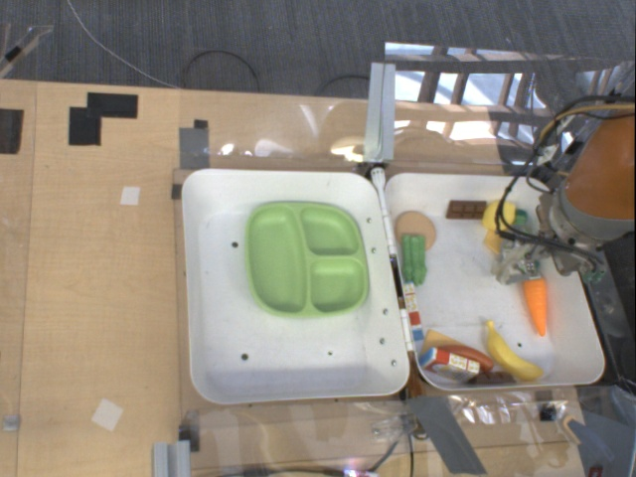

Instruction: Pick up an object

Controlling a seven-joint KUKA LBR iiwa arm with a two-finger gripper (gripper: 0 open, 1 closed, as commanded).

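Observation:
My gripper (pixel 519 265) hangs low over the right side of the right bin (pixel 457 301), under the arm's orange band. An orange carrot (pixel 537 306) lies just right of and below it, close to the gripper tip. A yellow object (pixel 496 219) sits just above the gripper, partly hidden by cables. A banana (pixel 513 355) lies near the bin's front right corner. Beside it is a red and white packet (pixel 456 358). A green vegetable (pixel 412 260), a tan round piece (pixel 416 228) and a brown chocolate bar (pixel 465 209) lie farther left.
The left bin (pixel 229 346) holds a green divided plate (pixel 304 257) near its middle. A metal frame (pixel 467 82) stands behind the right bin. Black cables loop around the wrist. Bare wooden bench stretches to the left.

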